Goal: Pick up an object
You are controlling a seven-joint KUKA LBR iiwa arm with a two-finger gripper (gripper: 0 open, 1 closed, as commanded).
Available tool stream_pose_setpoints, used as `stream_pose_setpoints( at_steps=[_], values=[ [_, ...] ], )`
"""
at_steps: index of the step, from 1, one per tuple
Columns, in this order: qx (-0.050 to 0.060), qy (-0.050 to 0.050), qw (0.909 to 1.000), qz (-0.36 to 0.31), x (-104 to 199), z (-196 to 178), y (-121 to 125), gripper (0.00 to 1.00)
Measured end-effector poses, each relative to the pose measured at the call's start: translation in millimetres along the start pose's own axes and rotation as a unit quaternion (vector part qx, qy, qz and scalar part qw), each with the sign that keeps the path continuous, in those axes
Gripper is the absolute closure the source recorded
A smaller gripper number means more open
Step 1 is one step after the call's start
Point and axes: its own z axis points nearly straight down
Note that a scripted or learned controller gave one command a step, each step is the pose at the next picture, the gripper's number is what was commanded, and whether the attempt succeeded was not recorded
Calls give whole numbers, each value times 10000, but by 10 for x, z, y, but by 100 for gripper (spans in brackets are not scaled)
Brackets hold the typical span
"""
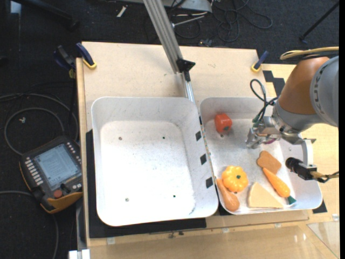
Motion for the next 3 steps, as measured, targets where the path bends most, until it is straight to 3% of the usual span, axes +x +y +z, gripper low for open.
stream_pose_setpoints(
  at_steps=[2,3],
  values=[
    [-19,-6,10000,-15,-33,-863,41,100],
    [-30,-9,10000,-24,-19,-1500,95,100]
  ],
)
